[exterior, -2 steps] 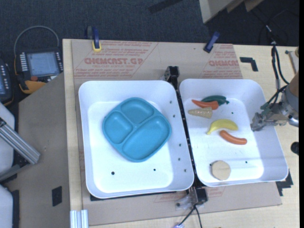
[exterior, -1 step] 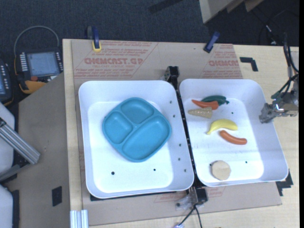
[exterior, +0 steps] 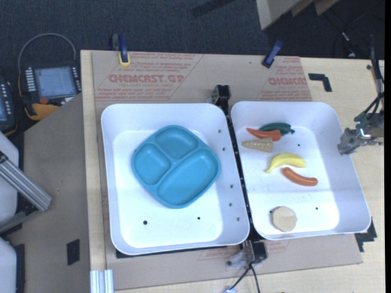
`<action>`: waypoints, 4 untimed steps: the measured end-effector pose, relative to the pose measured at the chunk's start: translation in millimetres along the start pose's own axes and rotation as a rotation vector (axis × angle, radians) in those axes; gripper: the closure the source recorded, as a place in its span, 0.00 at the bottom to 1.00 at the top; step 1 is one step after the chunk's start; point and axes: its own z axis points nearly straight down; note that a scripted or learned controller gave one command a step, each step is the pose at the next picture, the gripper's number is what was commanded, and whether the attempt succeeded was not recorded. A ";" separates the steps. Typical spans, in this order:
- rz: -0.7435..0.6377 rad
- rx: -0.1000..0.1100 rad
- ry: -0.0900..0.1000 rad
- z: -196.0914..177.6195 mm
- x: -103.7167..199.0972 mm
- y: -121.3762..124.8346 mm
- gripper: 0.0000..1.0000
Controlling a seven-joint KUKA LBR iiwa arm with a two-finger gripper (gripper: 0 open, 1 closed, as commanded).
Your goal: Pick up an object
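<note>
The right bin [exterior: 330, 118] holds several toy foods. A green pepper [exterior: 276, 127] lies at the back on top of an orange carrot [exterior: 264, 133], with a beige cone [exterior: 257, 144] just in front of them. A yellow banana [exterior: 285, 161] sits mid-bin beside a reddish sausage [exterior: 300, 176]. Toward the front lies a round tan cookie [exterior: 283, 218]. My gripper [exterior: 352, 140] hangs at the bin's right rim, to the right of all the foods and touching none of them.
The left bin [exterior: 122, 224] carries a blue divided plate [exterior: 176, 165]. A black clip [exterior: 221, 94] sits at the back where the two bins meet. Cardboard lies under both bins, and a pendant with a screen [exterior: 54, 81] rests off the bench at far left.
</note>
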 end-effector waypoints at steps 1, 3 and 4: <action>-0.005 0.005 0.006 -7.1 59.5 1.1 1.00; -0.006 0.006 0.006 -3.1 165.1 -5.0 1.00; -0.005 0.003 0.005 -9.2 219.9 -3.0 1.00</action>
